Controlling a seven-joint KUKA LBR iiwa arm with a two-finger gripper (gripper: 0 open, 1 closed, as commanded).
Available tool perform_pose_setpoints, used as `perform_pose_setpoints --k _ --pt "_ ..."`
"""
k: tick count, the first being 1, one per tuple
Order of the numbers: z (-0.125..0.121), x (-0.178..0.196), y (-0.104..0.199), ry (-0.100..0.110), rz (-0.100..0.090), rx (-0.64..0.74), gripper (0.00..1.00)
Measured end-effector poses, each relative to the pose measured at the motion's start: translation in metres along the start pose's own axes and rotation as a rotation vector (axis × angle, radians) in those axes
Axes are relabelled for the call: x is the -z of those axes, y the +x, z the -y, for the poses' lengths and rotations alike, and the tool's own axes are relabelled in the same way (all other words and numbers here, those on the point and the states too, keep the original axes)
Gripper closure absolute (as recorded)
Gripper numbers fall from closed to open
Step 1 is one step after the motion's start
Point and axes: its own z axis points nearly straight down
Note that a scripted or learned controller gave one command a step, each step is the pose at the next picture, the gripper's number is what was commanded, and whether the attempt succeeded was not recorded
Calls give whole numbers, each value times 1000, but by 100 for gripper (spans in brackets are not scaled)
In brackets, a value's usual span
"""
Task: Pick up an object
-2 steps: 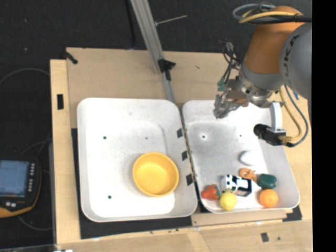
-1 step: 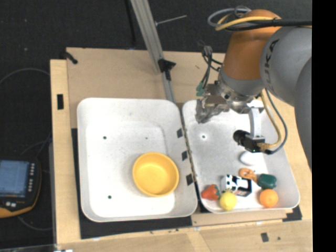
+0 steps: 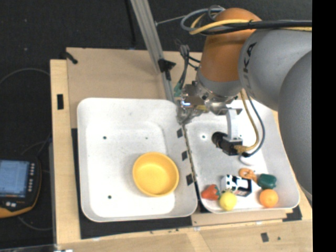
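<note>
- Round yellow plastic bowl (image 3: 155, 174): smooth, with soft gloss.
- Two shallow white plastic bins (image 3: 115, 125): smooth, mostly matt.
- Pale wooden bench board (image 3: 105, 72): matt, a little rough.
- Slanted grey metal rail (image 3: 147, 25): ribbed, dull shine.
- Grey arm shell (image 3: 283, 62) and orange band (image 3: 226, 41): smooth, slightly glossy.

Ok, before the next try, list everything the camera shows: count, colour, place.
left bin: one, white, left on the bench
right bin: one, white, beside it
bowl: one, yellow, left bin, near end
red piece: one, red, right bin, near-left corner
yellow ball: one, yellow, beside the red piece
toy: one, black and white, behind the yellow ball
small piece: one, orange, behind the toy
green piece: one, dark green, right of the toy
orange ball: one, orange, right bin, near-right corner
rail: one, grey, slanting in from the top
pendant: one, dark, blue screen, left of the bench
arm: one, grey with orange band, over the right bin
gripper: one, metallic, over the bins' shared edge
</note>
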Motion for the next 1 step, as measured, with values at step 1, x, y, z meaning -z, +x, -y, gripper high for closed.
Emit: perform_pose_setpoints --k 1 --pt "7 -10 45 2 2 -2 100"
